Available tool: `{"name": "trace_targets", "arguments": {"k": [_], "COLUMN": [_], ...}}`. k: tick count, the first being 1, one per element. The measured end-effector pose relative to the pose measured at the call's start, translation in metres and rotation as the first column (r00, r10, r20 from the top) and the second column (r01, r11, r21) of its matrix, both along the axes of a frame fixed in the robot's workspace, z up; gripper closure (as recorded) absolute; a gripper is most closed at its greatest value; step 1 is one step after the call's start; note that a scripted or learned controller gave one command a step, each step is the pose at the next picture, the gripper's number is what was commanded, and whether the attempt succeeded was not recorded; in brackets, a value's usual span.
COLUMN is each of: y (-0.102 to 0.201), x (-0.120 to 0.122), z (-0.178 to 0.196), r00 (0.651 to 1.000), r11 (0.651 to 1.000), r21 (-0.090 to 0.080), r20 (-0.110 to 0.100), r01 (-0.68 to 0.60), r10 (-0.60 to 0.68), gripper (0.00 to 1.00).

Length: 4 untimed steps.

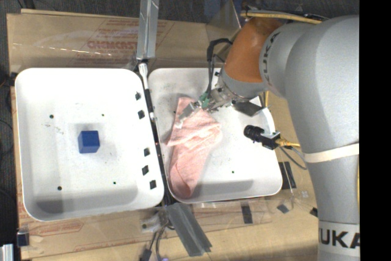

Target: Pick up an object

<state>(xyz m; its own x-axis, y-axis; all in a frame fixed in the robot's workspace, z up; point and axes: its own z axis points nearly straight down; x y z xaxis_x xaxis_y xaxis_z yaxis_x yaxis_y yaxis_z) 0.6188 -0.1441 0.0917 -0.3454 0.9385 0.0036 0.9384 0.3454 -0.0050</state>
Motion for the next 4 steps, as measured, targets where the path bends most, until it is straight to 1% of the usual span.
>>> {"name": "trace_targets", "arguments": {"k": [1,2,3,4], "y": [0.032,0.032,0.123,0.129], "x": [0.009,0.010,0.021,0.033], "z": [0.000,0.011,0.125,0.099], "r00": [0.997,0.996,0.980,0.992], "r11": [0.997,0.996,0.980,0.992], "r21": [-0.002,-0.002,-0.002,-0.001], "r20": [0.004,0.003,0.006,0.001], "r01": [-0.082,-0.084,-0.201,-0.127], "r10": [0.082,0.084,0.201,0.127], "gripper": [0.00,1.00,1.00,1.00]}}
